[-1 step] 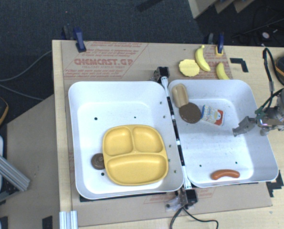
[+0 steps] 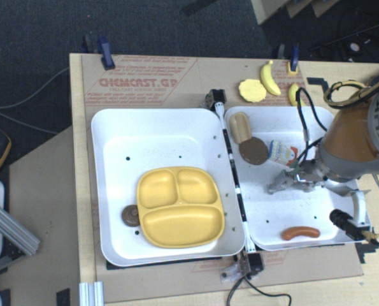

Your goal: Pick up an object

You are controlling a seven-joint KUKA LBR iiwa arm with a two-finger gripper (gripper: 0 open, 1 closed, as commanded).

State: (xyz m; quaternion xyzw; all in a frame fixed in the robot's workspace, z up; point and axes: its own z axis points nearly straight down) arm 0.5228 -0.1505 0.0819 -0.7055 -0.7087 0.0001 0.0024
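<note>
In the right bin, a wooden cylinder lies at upper left, its brown disc just below. A small white packet lies tilted beside it, and a sausage lies flat at the bottom.

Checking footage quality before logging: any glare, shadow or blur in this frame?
Camera view: even light, white bins bright without washing out; soft shadow beside the yellow tray; gripper and small carton look slightly soft; floor beyond the bench is dark.

Printed in red on the brown board behind the left bin: "CHEMCAST GP", with smaller lines too blurred to read.
</note>
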